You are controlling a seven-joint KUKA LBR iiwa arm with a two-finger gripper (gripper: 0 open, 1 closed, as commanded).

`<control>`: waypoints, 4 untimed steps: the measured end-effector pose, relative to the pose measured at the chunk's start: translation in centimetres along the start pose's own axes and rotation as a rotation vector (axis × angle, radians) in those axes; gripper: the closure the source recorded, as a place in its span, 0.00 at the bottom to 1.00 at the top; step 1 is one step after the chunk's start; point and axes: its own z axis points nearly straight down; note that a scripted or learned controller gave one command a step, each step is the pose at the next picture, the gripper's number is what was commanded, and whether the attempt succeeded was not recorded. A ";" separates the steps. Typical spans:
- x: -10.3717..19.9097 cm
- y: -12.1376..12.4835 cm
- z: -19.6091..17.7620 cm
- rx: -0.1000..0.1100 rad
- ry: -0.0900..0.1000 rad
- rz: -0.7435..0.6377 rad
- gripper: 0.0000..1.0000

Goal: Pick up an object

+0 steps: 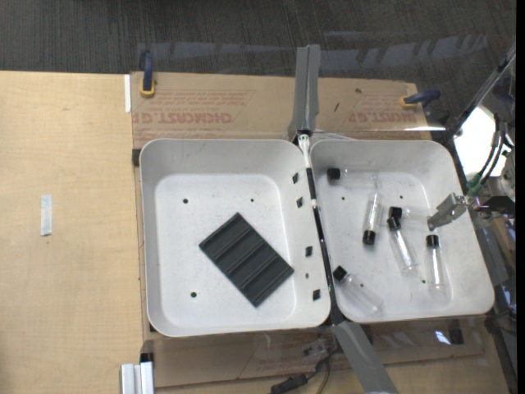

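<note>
The arm enters at the right edge, its pincer (447,212) reaching over the right rim of the right bin (459,171), tilted down and leftward. How far the pincer is open cannot be told, and no item is seen in its grip.

Nearest, just below the pincer, a clear vial (435,263) with a black cap lies apart from it on the bin floor. Left of the pincer lies a second vial (399,238), and beyond it a third vial (372,216), black cap at its lower end. Farther down-left, a fourth vial (354,287) rests near the bin's corner. Up-left, a fifth vial (349,173) lies near the top wall.

Well apart to the left, a ribbed dark panel (246,258) lies tilted in the left bin (156,220).
</note>
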 end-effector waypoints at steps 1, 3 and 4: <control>1.5 2.7 11.4 0.000 0.000 -0.044 0.00; 2.9 8.0 14.7 -0.002 -0.001 -0.087 1.00; 8.2 7.6 3.4 -0.001 -0.001 -0.092 1.00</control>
